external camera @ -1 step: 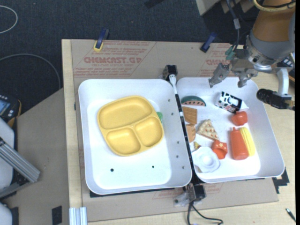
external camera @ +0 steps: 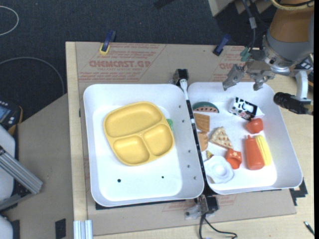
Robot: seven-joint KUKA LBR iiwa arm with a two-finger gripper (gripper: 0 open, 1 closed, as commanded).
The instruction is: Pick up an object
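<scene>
Camera view: grey 2-finger gripper [external camera: 242, 80] hangs with fingers apart, holding nothing, above right white bin [external camera: 291, 158].
Likely target, black-and-white patterned block [external camera: 244, 108], lies just below among plastic toy foods.

Toy food [external camera: 234, 143] (right bin [external camera: 286, 148])

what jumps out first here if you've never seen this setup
The big yellow divided plate lying in the left bin draws the eye first. Next comes the cluster of toy food in the right bin, with an orange-red bottle near its right side and a fried egg near the front. Above that bin's far edge hangs the gripper, fingers spread and holding nothing.
</scene>
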